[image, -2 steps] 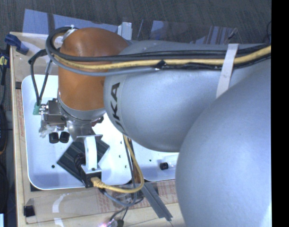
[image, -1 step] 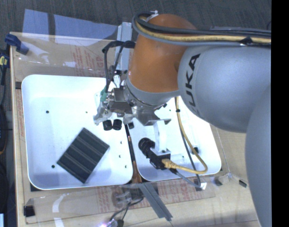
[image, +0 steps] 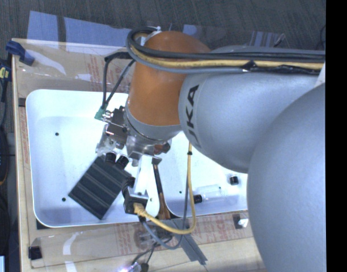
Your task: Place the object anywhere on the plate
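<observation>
A dark ribbed rectangular slab (image: 100, 189) lies tilted in the front part of the left bin (image: 49, 152); it may be the plate. My gripper (image: 116, 158) hangs just above the slab's upper right corner, under the arm's orange band (image: 159, 84). The arm's grey body covers most of the right side of the view. I see no separate object in the gripper or on the slab.
The right bin (image: 210, 205) is mostly hidden by the arm; a small black piece (image: 234, 180) and a clear tube-like item (image: 209, 194) lie in its visible strip. A yellow cable (image: 189, 197) loops down over the bins' front rims. Blue tape (image: 77, 30) marks the bench's back.
</observation>
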Motion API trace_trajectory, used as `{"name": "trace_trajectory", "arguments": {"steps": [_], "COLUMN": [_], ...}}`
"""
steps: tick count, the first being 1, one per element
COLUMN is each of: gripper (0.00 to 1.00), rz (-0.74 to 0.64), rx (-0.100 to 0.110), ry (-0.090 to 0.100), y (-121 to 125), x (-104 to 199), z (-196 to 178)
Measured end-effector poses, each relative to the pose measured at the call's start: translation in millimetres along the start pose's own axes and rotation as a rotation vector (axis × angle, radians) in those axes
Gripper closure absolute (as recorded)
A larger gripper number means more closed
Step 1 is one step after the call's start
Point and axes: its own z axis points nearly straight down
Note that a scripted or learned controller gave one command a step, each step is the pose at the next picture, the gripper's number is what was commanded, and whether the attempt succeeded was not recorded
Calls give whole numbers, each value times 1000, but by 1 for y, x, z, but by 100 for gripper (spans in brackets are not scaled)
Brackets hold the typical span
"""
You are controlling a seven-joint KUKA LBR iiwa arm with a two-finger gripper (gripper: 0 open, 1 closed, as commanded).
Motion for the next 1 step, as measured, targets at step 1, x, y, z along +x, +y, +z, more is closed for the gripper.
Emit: {"name": "trace_trajectory", "arguments": {"steps": [1], "gripper": [100], "rz": [64], "rx": [3], "ry": [-5], "y": [12], "x": [76], "z": [79]}}
